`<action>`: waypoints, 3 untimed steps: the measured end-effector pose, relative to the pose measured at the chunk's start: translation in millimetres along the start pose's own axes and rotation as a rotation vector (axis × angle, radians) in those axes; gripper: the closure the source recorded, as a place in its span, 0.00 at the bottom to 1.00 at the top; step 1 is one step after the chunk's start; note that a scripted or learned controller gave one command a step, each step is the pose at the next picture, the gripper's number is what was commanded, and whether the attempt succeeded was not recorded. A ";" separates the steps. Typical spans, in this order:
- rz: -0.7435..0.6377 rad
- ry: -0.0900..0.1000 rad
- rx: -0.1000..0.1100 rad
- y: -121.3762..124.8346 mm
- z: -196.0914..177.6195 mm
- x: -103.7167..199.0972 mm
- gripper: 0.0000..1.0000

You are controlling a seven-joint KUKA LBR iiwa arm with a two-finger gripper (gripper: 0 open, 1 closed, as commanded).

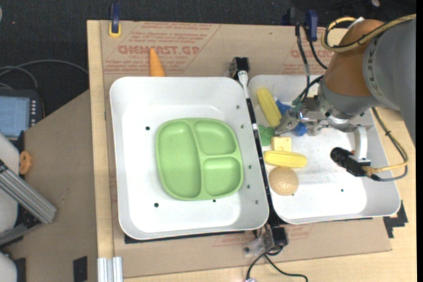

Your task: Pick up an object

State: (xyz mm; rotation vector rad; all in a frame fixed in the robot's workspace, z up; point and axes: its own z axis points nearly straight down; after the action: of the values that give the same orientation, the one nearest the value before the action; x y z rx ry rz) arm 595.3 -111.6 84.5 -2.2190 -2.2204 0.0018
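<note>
The gripper [291,123] is low in the right bin [344,205], at the bin's left side, and its metal fingertips are crowded among the toys there. How far they are spread cannot be told, and no object shows clearly between them. Just left of the gripper lies a yellow corn cob [268,106], pointing toward the far edge, with a blue piece [285,107] beside it and a green piece [265,135] nearer. A small yellow block [282,144] sits right beneath the fingertips. Nearer still lies a second yellow corn cob [285,158], sideways, and a tan round ball [283,180] touches its near side. The left bin [132,142] holds a green divided plate [198,158]. An orange carrot [156,63] lies on the cardboard beyond the left bin.
</note>
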 end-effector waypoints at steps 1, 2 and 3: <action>0.000 0.000 0.000 0.0 0.0 0.0 0.00; 0.000 0.000 0.000 0.0 0.0 0.0 0.00; 0.000 0.000 0.000 0.0 0.0 0.0 0.00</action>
State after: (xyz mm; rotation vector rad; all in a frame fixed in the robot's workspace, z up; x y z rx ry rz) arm 595.3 -111.6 84.5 -2.2190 -2.2204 0.0018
